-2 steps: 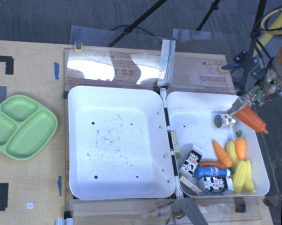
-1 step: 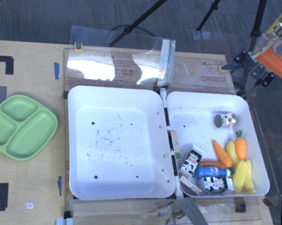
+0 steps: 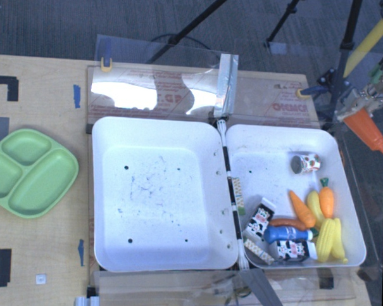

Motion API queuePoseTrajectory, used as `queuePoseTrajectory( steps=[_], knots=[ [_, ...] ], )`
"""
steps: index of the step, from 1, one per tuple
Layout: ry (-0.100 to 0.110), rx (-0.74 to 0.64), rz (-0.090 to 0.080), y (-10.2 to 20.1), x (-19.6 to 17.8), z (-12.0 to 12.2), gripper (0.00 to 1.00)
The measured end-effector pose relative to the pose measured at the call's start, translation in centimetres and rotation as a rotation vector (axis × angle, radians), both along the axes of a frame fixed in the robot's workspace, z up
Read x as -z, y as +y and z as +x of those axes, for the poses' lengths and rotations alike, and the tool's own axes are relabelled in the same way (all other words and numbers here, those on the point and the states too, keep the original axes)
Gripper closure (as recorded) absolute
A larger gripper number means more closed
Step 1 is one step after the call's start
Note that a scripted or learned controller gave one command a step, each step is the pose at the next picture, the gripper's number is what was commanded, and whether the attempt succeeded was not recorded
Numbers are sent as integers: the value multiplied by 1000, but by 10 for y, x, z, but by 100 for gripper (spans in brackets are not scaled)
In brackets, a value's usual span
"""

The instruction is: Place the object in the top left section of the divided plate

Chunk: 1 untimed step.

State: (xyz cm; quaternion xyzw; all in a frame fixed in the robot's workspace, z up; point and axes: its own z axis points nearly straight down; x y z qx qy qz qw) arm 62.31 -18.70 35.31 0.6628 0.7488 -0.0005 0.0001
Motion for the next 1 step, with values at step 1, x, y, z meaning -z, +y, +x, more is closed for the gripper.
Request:
queuePoseTrajectory(
  steps=[1],
  knots=[
    [0,43,1,-36,138,-113,100]
  ],
)
